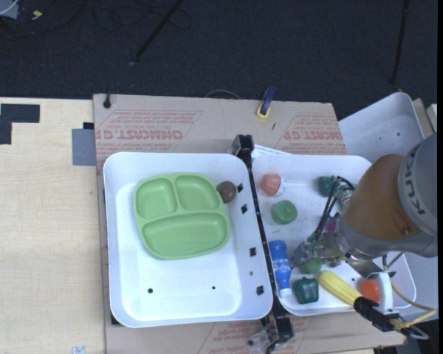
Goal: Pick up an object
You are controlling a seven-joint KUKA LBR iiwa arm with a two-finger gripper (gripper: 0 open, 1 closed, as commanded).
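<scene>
From the overhead camera, I see the arm (387,201) reaching into the right bin (303,169) from the right, its orange band above the wrist. The gripper (310,253) sits low over the bin's middle, just above the green pepper (306,290) and beside the blue bottle (279,262). I cannot tell how far the claw is spread, nor whether it grips anything. Near it lie a corn cob (338,286), a green round piece (284,212), a pink object (271,184) and a dark green item (327,185). The left bin (133,286) holds a green divided plate (181,214) with a brown ball (226,191) touching its edge.
</scene>
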